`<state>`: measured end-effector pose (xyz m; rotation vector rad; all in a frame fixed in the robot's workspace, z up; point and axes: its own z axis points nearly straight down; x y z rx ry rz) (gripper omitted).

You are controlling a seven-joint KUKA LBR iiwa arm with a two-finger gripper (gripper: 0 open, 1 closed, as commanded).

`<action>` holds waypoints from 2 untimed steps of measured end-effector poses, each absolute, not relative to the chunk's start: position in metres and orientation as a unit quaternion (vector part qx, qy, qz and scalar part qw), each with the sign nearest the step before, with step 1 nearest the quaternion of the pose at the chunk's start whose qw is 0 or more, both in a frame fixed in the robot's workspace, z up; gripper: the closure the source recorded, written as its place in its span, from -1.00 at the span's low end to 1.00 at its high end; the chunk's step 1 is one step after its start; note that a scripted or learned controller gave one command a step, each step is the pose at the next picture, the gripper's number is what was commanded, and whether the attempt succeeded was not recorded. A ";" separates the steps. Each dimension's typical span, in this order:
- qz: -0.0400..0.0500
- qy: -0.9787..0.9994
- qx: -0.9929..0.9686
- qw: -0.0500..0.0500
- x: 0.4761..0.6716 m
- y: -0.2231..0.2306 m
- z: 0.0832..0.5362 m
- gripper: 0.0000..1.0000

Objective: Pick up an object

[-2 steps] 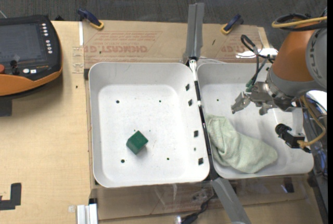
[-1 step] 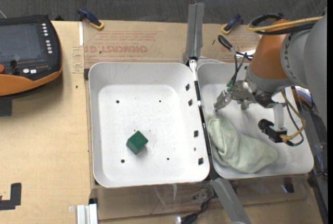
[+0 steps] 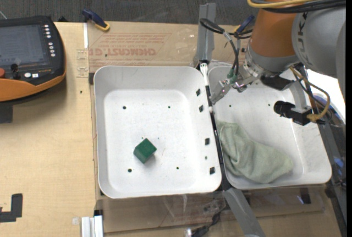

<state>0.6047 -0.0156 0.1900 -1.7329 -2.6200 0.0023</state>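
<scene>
Two shallow white bins sit side by side on the bench: the left bin (image 3: 110,175) and the right bin (image 3: 308,175). One green block (image 3: 145,150) lies in the left bin, toward its lower middle, apart from every wall and from the arm. One crumpled pale cloth (image 3: 252,154) lies in the right bin, bunched against the lower left corner beside the divider between the bins.

One arm (image 3: 322,16) reaches in from the right, its orange band (image 3: 278,18) above the wrist. The gripper (image 3: 234,83) hangs over the upper left part of the right bin, close to the wall shared with the left bin, above the cloth and well away from the block. Whether the jaws are spread or closed cannot be told from this slant, and nothing is seen between them.

One teach pendant (image 3: 27,54), dark with an orange underside, rests on the bench at the far left. One sheet of printed cardboard (image 3: 137,46) lies behind the left bin.
</scene>
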 end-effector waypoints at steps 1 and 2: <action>0.001 -0.870 -0.493 0.000 0.635 0.063 0.190 -1.00; 0.001 -0.870 -0.493 0.000 0.636 0.062 0.197 1.00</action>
